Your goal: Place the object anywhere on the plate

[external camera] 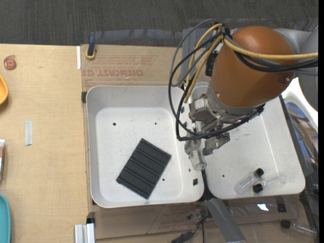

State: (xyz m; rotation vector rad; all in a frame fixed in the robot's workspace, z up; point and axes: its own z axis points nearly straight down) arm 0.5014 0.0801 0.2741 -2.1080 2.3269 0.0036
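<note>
- Right — my gripper (198,153) hangs over the seam between the two white bins, above the inner rim where they meet.
- Finger state: can't tell. From this slanted top view my own wrist and the cable loops cover most of the jaws; nothing shows clamped there.
- My orange band (250,67) and the grey arm come in from the right and block much of the right bin's (283,135) upper half.
- Yellow and black cables (195,59) loop from the wrist out over the cardboard and back to the gripper.
- Plate: the dark ribbed rectangular plate (145,167) lies flat in the left bin (101,115), lower-middle, turned diagonally — long axis running lower-left to upper-right. Nothing rests on it.
- Object: a small clear piece with black ends (257,181) lies on the right bin's floor near the front edge, well apart from my gripper and from the plate. Too small to make out its exact form.
- A tiny black speck (195,181) sits near the front-right corner of the left bin, close to the seam; can't tell what it is.
- Both bins sit on a brown cardboard sheet (126,67) with reversed red print.
- Left of the cardboard is the pale wooden bench (40,95); an orange edge (2,92) and a teal edge (4,219) poke in at the frame's left border.
</note>
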